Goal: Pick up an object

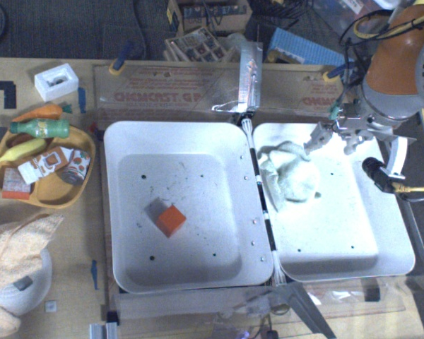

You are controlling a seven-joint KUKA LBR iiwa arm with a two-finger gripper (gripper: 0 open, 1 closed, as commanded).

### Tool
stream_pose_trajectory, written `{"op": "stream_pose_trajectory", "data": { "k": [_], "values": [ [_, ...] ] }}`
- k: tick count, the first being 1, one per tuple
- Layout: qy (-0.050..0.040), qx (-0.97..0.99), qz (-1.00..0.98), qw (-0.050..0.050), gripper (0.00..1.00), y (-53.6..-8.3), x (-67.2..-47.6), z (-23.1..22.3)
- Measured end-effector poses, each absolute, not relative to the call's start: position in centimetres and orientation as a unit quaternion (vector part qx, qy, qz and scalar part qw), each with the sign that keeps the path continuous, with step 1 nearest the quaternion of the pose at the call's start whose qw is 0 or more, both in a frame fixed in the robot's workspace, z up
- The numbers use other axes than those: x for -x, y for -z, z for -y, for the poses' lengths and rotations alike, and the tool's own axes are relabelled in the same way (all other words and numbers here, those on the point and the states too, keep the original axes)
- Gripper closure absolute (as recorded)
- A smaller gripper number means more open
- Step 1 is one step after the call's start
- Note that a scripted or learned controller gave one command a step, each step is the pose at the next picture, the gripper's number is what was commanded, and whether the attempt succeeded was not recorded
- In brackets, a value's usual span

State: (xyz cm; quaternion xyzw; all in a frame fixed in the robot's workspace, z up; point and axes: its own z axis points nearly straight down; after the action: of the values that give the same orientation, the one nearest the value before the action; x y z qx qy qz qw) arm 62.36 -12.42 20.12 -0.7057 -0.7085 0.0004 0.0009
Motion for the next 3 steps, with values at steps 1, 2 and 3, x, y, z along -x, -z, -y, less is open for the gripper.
{"op": "stream_pose_trajectory", "data": {
  "k": [1, 2, 3],
  "values": [
    [0.0057, 0.634, 0.773, -0.007, 0.0, -9.5, -60.9, 9.6],
    [0.0072, 0.644, 0.765, -0.009, 0.0, -9.5, -58.1, 9.6],
    [0.0077, 0.635, 0.772, -0.008, 0.0, -9.5, -56.0, 10.9]
  ]
}}
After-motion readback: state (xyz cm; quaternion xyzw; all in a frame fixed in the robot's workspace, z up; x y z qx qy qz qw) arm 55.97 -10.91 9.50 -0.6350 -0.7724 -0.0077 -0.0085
